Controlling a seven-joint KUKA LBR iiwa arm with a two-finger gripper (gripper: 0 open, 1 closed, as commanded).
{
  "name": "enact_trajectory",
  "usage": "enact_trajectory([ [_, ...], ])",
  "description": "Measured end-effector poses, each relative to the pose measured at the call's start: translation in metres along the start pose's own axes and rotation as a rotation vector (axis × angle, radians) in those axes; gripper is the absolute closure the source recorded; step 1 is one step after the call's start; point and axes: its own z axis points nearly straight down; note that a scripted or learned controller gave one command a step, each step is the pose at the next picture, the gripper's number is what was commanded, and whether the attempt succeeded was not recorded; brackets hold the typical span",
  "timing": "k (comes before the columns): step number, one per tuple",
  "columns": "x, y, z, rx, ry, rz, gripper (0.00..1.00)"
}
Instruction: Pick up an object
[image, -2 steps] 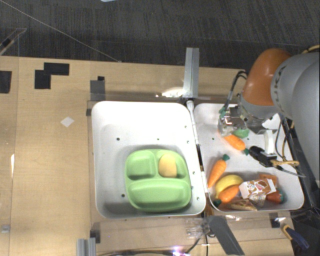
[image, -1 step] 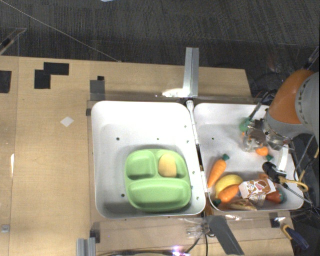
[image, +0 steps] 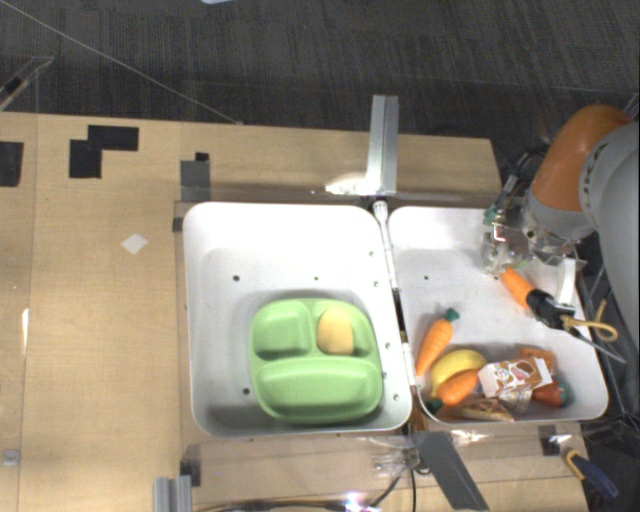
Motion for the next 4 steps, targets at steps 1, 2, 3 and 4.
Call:
enact_trajectory([
  [1,-0.006,0.011,-0.072,0.004,0.0,-0.252,0.0],
  [2,-0.007,-0.042,-0.056,0.008,0.001,0.062,0.0],
  [3,0.026,-0.065,-0.006,0.007,0.001,0.173,0.0],
  [4,-0.011,-0.038,-0.002,0.006,0.0,0.015,0.0],
])
